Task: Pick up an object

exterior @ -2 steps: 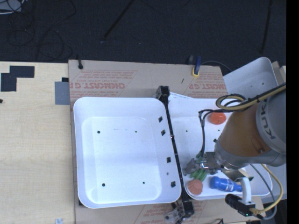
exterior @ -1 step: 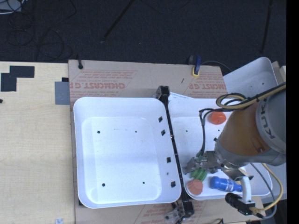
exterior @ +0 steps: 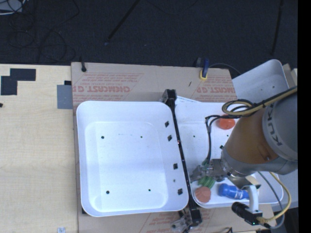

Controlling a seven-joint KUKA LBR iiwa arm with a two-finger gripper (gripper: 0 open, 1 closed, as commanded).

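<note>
At the near edge of the right bin (exterior: 194, 130), three small items lie close together on smooth white plastic: a rounded, reddish-pink piece (exterior: 203, 194), a glossy blue bottle-shaped object (exterior: 230, 191) lying on its side, and a green ridged item (exterior: 208, 182) just above the pink one. The gripper (exterior: 210, 171) sits directly over the green item — metal and dark parts crowd together there, so it is not possible to tell how wide it stands or whether it has hold of anything. Behind it rises the bulky arm (exterior: 257, 140), grey with a matte orange band. Farther back, a round orange object (exterior: 226, 124) rests beside the arm. The left bin (exterior: 87, 130) is a shallow, rounded-corner tray on brown cardboard (exterior: 121, 84).
</note>
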